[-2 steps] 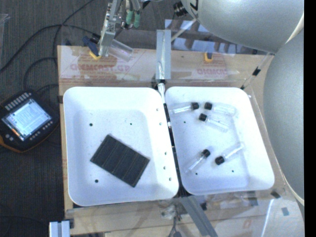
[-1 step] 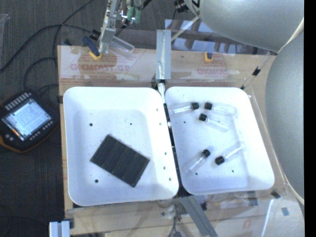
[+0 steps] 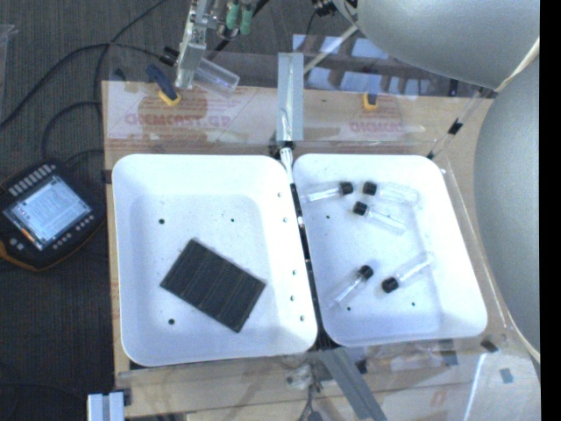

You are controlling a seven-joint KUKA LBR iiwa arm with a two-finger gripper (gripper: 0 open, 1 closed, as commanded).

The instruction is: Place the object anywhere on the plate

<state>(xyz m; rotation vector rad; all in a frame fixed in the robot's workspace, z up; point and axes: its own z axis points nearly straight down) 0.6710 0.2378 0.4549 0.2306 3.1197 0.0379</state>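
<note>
**Ana:** Camera view first, biggest thing: what fills the top right?

**Ben:** The grey arm [image 3: 438, 16]. Its bulk covers that corner and runs down the right side, over the edge of the bench [image 3: 131, 121].

**Ana:** And the bins?

**Ben:** Two white ones, side by side and touching along the middle. The left bin [image 3: 140, 235] holds the dark ribbed rectangular plate [image 3: 212, 285], which lies flat and turned at an angle, towards the bin's near side. The right bin [image 3: 456, 261] holds the vials.

**Ana:** Anything off the bench?

**Ben:** A handheld control pendant [image 3: 44, 213] with a lit screen lies on the dark floor to the left.

**Ana:** The gripper?

**Ben:** The gripper [image 3: 187, 70] is at the top left, beyond the left bin's far edge and well away from the plate. I cannot tell whether it is wide or narrow. A clear tube-like piece [image 3: 215, 74] sits right at its tip, but I cannot tell whether it is gripped.

**Ana:** How many vials?

**Ben:** Five clear, black-capped vials [image 3: 351, 286]. Three lie near the far side and two towards the near side, all apart from one another. None is on the plate.
</note>
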